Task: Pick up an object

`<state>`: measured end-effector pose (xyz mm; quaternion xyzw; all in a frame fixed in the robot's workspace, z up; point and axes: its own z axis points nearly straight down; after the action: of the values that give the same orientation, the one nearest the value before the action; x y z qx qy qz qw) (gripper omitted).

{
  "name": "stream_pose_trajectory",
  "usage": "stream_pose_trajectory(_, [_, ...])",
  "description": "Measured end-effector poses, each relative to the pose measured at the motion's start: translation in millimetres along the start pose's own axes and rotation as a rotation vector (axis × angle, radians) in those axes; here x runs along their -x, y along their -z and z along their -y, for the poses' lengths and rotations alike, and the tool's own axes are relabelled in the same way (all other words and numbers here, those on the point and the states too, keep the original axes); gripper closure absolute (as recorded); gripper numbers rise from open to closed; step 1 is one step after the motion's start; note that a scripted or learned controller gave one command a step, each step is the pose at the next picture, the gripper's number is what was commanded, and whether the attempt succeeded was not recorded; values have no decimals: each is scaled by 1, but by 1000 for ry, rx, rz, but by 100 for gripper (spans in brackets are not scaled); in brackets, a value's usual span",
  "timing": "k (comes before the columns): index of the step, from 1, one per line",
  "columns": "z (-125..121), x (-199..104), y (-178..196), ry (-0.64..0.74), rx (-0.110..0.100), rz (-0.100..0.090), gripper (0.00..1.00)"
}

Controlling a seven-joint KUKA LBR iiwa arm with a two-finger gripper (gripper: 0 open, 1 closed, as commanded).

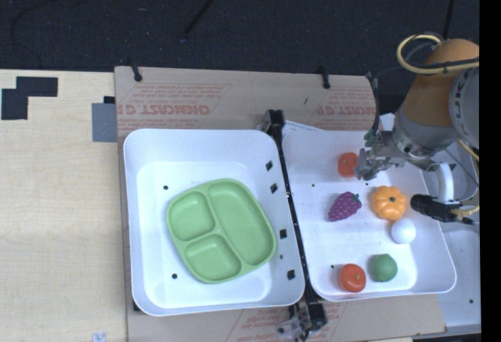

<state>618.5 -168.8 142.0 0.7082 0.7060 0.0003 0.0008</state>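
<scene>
Holding six toys, the right bin [438, 274] shows two tomatoes [347, 165], one grape bunch [344, 206], pumpkin [388, 203], egg [403, 232], lime [383, 267]; gripper [366, 168] beside upper tomato, finger state indeterminate.

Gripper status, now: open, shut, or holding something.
Two-finger gripper: cannot be told; it sits low in the right white bin beside the small red-orange round fruit.

Six small toy fruits [344, 206] lie scattered in the right bin [313, 254].
</scene>
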Motion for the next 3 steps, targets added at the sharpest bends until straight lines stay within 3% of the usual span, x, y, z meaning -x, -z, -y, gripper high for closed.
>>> stream_pose_trajectory(1, [8, 0, 46, -1, -1, -1, 100])
stream_pose_trajectory(2, [1, 9, 104, 4, 3, 1, 100])
stream_pose_trajectory(3, [21, -46, 92, 7, -6, -4, 100])
